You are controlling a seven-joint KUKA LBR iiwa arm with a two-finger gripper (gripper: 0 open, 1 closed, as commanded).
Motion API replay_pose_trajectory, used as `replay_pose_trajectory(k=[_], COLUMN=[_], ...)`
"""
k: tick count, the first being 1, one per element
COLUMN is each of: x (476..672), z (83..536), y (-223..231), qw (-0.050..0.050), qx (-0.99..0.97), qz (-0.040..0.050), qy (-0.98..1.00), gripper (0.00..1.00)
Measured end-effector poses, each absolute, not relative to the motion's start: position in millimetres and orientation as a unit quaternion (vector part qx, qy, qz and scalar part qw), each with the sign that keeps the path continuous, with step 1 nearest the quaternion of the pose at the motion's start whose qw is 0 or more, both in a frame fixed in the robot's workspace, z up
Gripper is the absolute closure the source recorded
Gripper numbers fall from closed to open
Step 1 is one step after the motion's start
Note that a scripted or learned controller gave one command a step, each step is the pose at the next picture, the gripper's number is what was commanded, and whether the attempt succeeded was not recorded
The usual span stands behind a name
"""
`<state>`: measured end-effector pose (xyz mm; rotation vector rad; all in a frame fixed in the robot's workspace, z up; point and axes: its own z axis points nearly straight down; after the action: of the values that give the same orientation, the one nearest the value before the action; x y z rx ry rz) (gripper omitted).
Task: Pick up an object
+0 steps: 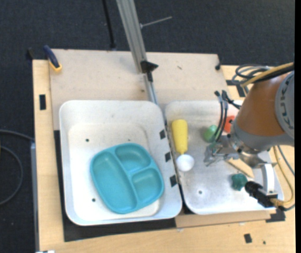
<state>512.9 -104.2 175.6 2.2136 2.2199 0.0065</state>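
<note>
Arm low over the right bin, nothing lifted yet.

The tool (216, 154) sits at right of centre in the frame, inside the right bin (213, 202); I cannot tell its state. The yellow cylinder (180, 135), white ball (185, 163), green ball (210, 133) and teal piece (238, 181) all lie on the bin floor, so the pick appears undone. A blue plate (127, 177) lies in the left bin (76, 115).

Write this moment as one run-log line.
tool: low in right bin, nothing seen held | near it: green ball, white ball, yellow cylinder | left bin: blue divided plate
</note>
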Motion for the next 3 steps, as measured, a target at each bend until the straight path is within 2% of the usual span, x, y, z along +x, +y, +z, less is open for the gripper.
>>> replay_pose_trajectory(k=[1, 2, 3], x=[512.5, 513.1, 523.2], z=[231.9, 205.0, 221.1], y=[-95.4, -96.3, -39.9], qw=[0.004, 0.0, 0.001], qx=[0.706, 0.707, 0.704], qz=[0.0024, -0.0006, 0.0013], qy=[0.709, 0.707, 0.71], gripper=[1.0, 1.0, 1.0])
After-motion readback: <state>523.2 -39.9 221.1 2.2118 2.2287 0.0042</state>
